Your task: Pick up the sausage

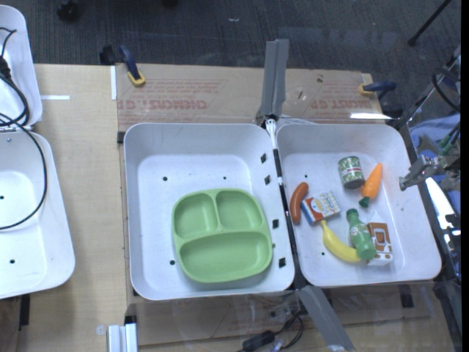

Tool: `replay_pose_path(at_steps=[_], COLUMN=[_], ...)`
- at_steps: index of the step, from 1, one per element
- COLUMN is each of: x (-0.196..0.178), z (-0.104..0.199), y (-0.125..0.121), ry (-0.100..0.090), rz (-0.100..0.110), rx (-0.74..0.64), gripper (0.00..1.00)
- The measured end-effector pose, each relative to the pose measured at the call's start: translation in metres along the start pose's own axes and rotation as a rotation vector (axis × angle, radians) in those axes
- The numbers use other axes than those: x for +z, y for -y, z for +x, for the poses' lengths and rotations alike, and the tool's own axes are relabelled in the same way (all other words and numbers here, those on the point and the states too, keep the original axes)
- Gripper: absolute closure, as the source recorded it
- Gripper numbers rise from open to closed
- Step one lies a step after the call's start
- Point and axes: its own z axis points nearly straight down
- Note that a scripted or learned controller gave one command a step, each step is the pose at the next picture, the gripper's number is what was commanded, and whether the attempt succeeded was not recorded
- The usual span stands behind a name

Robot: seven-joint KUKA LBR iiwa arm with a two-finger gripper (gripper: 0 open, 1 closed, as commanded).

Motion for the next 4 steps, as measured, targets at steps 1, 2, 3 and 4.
replay_pose_path(at_steps=[1,2,3,4], x=[0.101,0.09,0.09,0.09], z=[0.085,0.16,0.194,0.17], y=[0.022,-0.027,-0.058,-0.021], ry=[0.0,0.001,0.001,0.001], rz=[0.0,-0.001,-0.001,0.0], rx=[0.149,0.122,0.045,0.065], gripper=[0.0,0.0,0.0,0.0])
